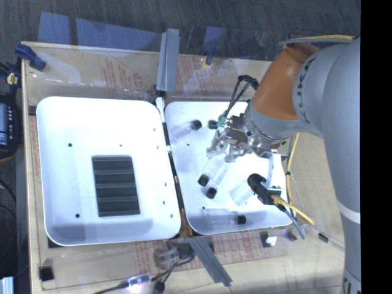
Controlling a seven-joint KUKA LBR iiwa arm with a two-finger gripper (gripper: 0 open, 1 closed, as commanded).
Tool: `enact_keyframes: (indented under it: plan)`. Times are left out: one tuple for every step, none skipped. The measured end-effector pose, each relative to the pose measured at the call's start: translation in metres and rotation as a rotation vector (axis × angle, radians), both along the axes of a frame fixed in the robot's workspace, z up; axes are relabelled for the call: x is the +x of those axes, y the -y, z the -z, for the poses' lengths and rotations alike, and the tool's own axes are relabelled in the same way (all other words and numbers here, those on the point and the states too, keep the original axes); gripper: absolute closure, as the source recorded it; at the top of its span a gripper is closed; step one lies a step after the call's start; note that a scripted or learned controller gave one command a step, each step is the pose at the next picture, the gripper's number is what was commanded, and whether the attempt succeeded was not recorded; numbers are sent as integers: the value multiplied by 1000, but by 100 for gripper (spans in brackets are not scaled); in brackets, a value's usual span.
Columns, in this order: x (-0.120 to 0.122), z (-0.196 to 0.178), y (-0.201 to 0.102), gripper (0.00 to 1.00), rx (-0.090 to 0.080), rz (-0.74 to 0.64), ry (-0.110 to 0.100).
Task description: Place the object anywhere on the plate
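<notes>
The grey arm (324, 103) with its orange band reaches in from the right, and the tool (225, 144) hangs over the upper middle of the right bin (184, 118). Whether the tool is wide, narrow or gripping something, I cannot tell; the metal parts blur against the white floor. Clear vials with black caps lie scattered in that bin: one near the upper left (185, 129), two just below the tool (211, 171), one along the front wall (223, 218), and another toward the right (248, 188). Over in the left bin (61, 121), the dark ribbed plate (116, 185) lies flat near the centre, well apart from the tool.
</notes>
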State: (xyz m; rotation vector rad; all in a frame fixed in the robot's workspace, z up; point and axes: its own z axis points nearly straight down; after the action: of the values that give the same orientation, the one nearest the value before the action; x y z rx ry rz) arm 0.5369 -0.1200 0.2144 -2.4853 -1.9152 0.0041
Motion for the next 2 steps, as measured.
enact_keyframes:
  plan:
    - [18,-20,-84,100,0,-73,1]
    - [-33,24,-157,100,-1,-194,-2]
